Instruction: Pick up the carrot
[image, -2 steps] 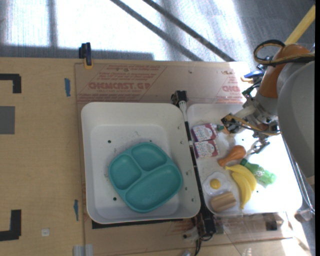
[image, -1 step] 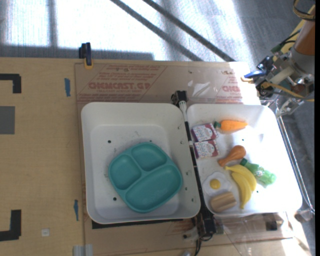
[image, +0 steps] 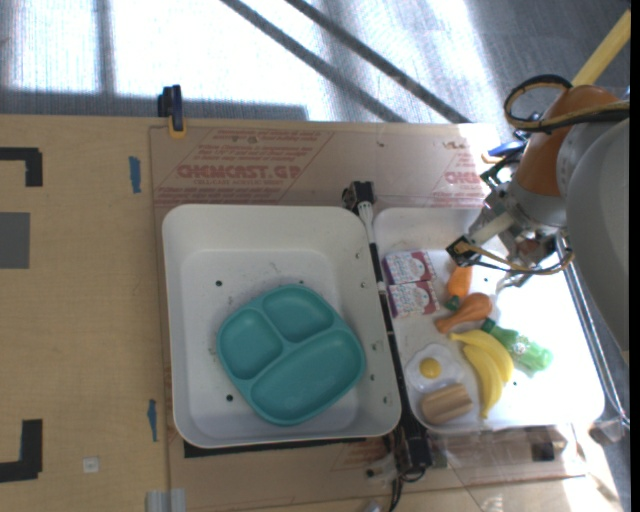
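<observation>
1. Carrot (image: 466, 312) placement: it lies in the right bin (image: 575, 395), near the middle, tilted so that its orange body runs from lower left to upper right, with green leaves (image: 524, 349) trailing to the lower right.
2. Handling is judged as follows: the carrot appears to be a light, rigid toy with a smooth, tapered surface, so slipping along the taper is to be expected. A hold across the thicker middle of the body is advised, not at the leaves.
3. Close neighbours are to be noted. A small orange piece (image: 458, 281) sits just above the carrot; whether it touches cannot be told. A banana (image: 489, 363) lies just below and beside the leaves. Two small cartons (image: 410, 281) stand to the left, a fried egg (image: 434, 367) and a bread piece (image: 446, 404) lower down.
4. Gripper (image: 487, 262) state: it hangs just above and to the right of the carrot; nothing is seen between its fingers, and whether they are spread or closed cannot be told.
5. A teal divided plate (image: 290, 352) rests in the left bin (image: 190, 300), well apart.
</observation>
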